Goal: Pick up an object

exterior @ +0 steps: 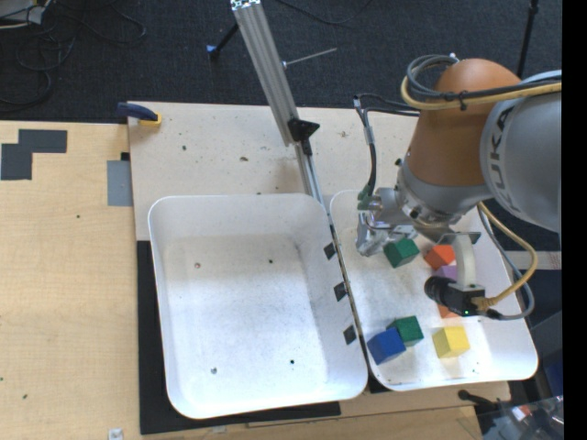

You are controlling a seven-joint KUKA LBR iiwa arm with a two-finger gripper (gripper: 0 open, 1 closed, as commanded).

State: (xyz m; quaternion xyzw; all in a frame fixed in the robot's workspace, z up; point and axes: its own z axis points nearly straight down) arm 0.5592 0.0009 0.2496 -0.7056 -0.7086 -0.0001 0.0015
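Note:
My gripper (371, 235) hangs low over the upper left part of the right bin (514, 360), under the orange wrist band. A dark green block (402, 252) lies right beside it, touching or nearly touching its right side. Just right of that sit an orange block (440, 256) and a purple block (447, 271), partly hidden by the arm's cable. Nearer the front of the bin lie a blue block (386, 345), a second green block (408, 328) and a yellow block (450, 341).
The left bin (183, 236) sits side by side with the right one, with black clips along their shared wall. A slanted aluminium bar (271, 67) rises behind the bins. A black cable fitting (451, 293) hangs over the right bin.

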